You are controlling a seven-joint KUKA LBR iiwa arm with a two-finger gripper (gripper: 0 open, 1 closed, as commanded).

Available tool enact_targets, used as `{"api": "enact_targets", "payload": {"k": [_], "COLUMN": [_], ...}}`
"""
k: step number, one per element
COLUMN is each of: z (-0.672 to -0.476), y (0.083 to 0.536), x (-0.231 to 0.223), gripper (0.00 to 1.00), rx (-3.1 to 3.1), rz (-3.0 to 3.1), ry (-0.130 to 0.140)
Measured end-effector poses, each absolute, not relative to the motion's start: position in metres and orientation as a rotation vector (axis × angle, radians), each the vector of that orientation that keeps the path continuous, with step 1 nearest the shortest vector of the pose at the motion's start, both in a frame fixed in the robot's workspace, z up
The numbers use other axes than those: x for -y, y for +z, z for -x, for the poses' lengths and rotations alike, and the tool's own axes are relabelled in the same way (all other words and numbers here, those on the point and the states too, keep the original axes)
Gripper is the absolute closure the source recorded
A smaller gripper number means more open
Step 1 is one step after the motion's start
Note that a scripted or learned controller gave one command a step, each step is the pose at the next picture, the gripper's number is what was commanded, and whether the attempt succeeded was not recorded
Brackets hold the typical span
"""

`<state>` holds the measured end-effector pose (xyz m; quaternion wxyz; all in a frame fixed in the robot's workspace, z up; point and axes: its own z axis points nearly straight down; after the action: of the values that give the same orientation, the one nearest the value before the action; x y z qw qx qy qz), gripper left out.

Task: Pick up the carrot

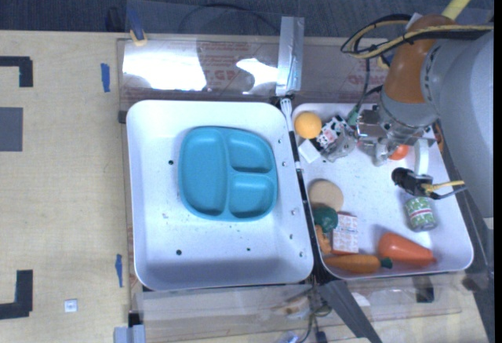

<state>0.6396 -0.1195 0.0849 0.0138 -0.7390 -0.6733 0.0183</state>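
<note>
Divided tray [227, 173] in left bin [149, 239]; carrot [353, 262] along right bin's [459, 243] front edge, perhaps touching wall.

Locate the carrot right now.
In the camera view, the carrot lies in the right bin's near right corner, just right of a smaller orange vegetable.

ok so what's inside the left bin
The left bin holds a blue divided plate, lying flat near its middle, with nothing on it. Whatever bin floor lies under the plate is covered.

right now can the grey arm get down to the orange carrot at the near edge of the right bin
Probably yes. The tapered orange carrot lies uncovered near the right white bin's front wall, with nothing stacked on it; the gripper sits over the bin's far part.
</note>
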Motion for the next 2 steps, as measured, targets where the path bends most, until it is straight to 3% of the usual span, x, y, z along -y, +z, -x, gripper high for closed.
{"api": "enact_targets", "payload": {"k": [1,2], "z": [-0.663,-0.611], "y": [0.177,0.120], "x": [0.141,0.121], "gripper": [0.00,0.00], "rx": [1.837,1.694], "rz": [2.535,2.672], "ry": [0.023,-0.031]}}
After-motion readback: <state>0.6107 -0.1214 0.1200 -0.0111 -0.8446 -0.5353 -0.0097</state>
